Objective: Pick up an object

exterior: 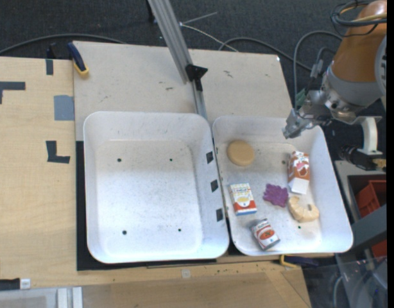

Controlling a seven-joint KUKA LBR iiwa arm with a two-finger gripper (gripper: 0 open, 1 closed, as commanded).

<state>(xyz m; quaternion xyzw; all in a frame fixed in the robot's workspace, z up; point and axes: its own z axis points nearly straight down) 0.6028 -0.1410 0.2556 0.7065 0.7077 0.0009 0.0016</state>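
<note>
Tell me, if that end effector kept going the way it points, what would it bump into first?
The end effector points down-left over the right bin. Likely first contact is the bin's bare floor near its back edge, or the round tan object beyond; depth is unclear.

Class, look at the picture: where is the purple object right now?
The purple object lies in the right bin, between the small orange-and-white box and the bagel piece.

Arm [359,50] cut off at right edge; gripper [293,131] fingertips blurred, small; print on carton [243,198] and can [265,233] illegible
</note>
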